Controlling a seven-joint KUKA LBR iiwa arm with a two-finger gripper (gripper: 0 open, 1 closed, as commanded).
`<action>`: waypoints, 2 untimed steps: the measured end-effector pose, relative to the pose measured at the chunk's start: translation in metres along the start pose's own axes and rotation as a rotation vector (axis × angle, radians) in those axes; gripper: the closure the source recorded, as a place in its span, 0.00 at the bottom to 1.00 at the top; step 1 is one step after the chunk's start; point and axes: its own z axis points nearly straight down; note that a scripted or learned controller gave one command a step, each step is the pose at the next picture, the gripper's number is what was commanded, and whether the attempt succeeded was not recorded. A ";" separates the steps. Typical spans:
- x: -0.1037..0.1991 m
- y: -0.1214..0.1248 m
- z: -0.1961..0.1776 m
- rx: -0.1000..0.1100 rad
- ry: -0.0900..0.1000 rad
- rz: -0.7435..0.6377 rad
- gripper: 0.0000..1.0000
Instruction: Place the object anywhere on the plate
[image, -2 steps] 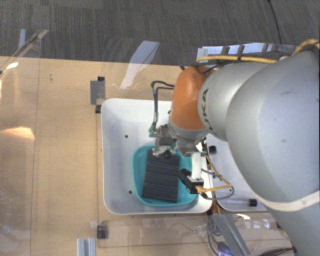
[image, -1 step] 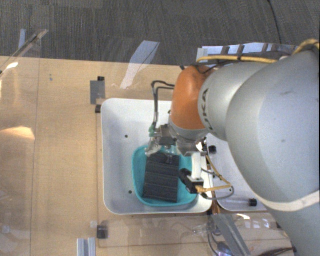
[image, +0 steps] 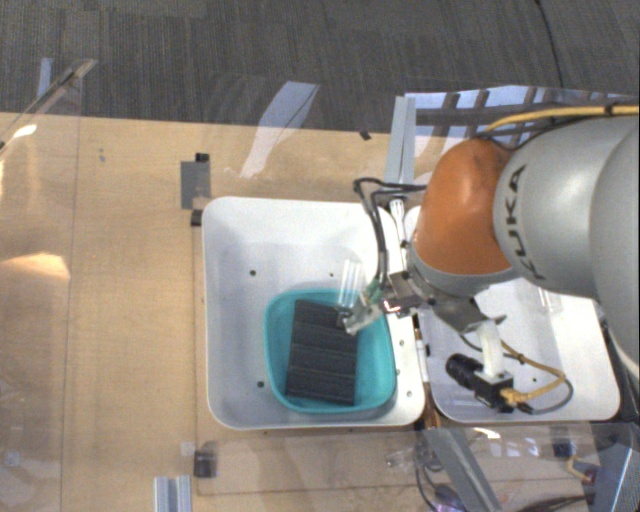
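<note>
Seemingly released, the hand (image: 352, 300) spreads its translucent fingers just above the dark ridged block (image: 322, 353), which lies flat on the teal plate (image: 278, 320); withdraw vertically, avoiding dragging the block.

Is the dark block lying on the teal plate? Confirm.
Yes, the dark block lies flat on the teal plate in the left bin.

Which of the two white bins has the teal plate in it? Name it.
The left bin. It holds the teal plate with the dark ridged block on it; the right bin lies under the arm.
</note>
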 end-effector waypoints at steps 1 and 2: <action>-0.049 -0.004 -0.029 -0.001 -0.001 -0.034 0.00; -0.048 -0.002 -0.039 -0.006 -0.002 -0.037 1.00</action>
